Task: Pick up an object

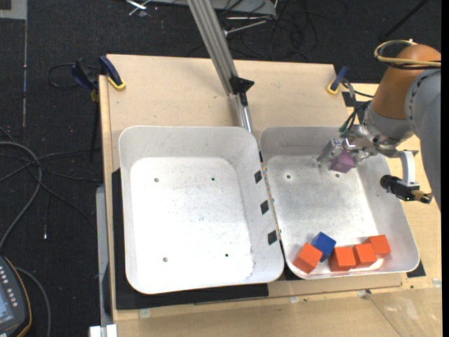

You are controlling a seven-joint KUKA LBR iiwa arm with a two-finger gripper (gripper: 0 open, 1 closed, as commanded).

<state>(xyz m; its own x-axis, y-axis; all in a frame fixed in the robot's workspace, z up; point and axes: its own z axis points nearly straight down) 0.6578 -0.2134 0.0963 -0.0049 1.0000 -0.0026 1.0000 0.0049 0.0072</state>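
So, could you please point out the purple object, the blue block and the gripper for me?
purple object (343, 163): camera view, its visible face below the gripper.
blue block (324, 243): camera view, top face.
gripper (339, 150): camera view, at its fingertips.

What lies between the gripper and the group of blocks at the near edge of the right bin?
In the camera view, only bare white floor of the right bin lies between the gripper, beside a purple object, and the orange and blue blocks.

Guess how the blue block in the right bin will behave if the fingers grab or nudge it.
The blue block looks like a rigid cube with flat faces, so it should slide rather than roll. It rests partly on an orange block, so a nudge may tip it off. It sits close to the other orange blocks, which may crowd a grasp.
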